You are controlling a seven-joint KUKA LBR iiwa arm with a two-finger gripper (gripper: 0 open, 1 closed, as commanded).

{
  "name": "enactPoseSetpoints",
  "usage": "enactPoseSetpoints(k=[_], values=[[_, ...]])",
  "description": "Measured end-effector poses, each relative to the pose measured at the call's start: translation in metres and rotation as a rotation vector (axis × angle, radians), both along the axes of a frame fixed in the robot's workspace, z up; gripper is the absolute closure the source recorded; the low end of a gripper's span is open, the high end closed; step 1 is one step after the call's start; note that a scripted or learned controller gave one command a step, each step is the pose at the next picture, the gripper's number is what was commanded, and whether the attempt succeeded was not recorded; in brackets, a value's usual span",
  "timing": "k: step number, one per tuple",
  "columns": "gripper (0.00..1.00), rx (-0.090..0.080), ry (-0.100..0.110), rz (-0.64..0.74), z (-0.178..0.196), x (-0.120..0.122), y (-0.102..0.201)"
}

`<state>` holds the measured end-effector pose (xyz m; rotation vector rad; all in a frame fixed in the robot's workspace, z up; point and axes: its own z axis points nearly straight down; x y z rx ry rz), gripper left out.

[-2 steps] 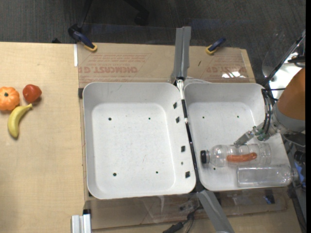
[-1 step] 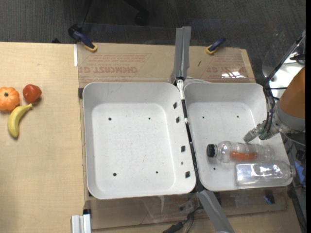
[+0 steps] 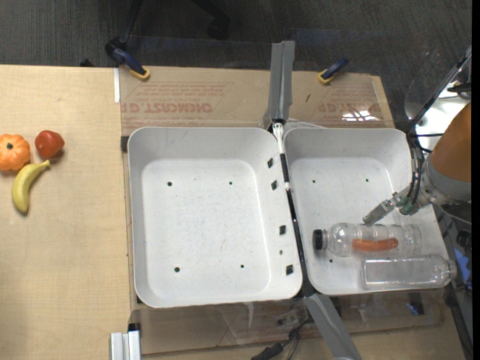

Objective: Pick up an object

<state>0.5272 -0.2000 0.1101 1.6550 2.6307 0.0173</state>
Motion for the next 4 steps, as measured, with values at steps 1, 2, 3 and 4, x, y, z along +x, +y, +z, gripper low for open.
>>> enactPoseSetpoints(k=[1, 2, 3, 4], values=[[0.0, 0.0, 0.0, 0.0, 0.0, 0.0, 0.0], [0.0, 0.004, 0.023, 0.092, -0.017, -0.046, 0.01], [0.0, 0.02, 0.034, -0.251, -0.018, -0.039, -0.017], [0.0, 0.02, 0.034, -0.251, -0.018, -0.039, -0.017]])
